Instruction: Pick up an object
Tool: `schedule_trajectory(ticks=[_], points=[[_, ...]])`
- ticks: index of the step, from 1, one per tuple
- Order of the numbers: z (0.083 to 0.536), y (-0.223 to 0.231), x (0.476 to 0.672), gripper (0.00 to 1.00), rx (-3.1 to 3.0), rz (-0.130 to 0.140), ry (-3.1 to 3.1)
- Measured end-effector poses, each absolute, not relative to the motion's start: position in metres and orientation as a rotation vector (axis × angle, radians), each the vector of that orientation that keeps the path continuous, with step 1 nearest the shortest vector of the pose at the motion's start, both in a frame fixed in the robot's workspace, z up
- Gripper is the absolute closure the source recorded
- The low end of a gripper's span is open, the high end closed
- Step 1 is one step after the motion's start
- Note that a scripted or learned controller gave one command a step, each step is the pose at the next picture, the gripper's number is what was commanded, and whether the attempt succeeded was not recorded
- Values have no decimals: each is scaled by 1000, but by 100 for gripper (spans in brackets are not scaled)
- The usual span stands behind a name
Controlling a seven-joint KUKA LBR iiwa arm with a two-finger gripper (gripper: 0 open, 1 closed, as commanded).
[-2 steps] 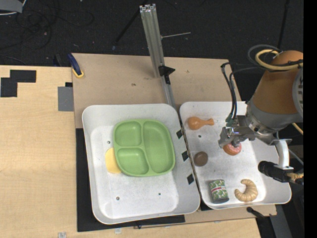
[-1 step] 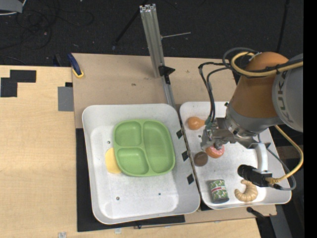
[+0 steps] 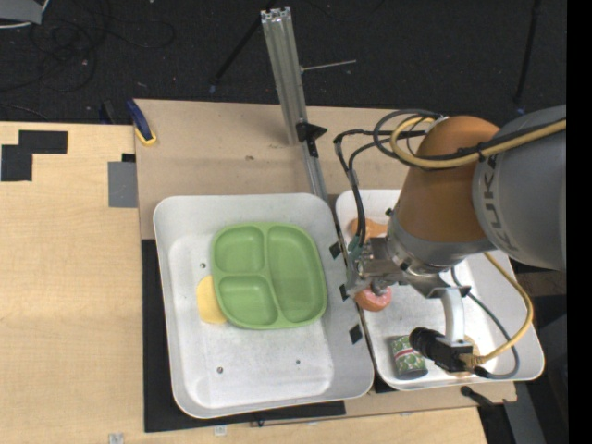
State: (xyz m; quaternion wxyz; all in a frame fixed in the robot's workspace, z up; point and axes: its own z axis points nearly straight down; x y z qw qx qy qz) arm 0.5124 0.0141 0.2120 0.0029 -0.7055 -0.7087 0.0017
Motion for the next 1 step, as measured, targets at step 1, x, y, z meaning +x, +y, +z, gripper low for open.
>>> schedule_trajectory(ticks=[1], points=[[213, 68, 506, 100, -2211, 3, -2224]])
